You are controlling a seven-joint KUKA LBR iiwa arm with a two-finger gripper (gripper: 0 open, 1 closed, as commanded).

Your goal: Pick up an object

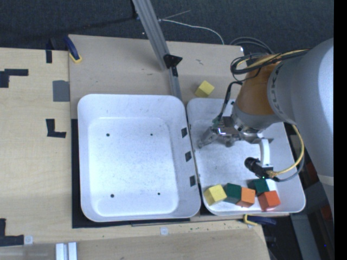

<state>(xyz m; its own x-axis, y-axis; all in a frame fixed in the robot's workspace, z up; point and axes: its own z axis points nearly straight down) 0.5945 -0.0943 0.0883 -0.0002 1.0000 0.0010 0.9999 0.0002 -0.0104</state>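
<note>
Roughly centre of the right bin (pixel 282 140), the gripper (pixel 212 136) hangs low over bare white floor; can't tell its state, metal parts blur together. Grey arm (pixel 309 91) with orange band (pixel 255 93) covers the bin's far right part, cables looping off it. Blocks sit packed along the near rim of the right bin: yellow cube (pixel 215 193), dark green block (pixel 233 190) touching it, orange cube (pixel 247 196), another green block (pixel 261 186), red-orange cube (pixel 269 200) in the near right corner. All matte, hard-edged, small. Open floor between gripper and blocks. Left bin (pixel 87 145) is smooth white plastic, rounded corners, speckled. One more yellow cube (pixel 205 89) lies on the wooden counter (pixel 119 64) just beyond the right bin's far rim. Grey metal pole (pixel 154 28) slants in from the far side.
</note>
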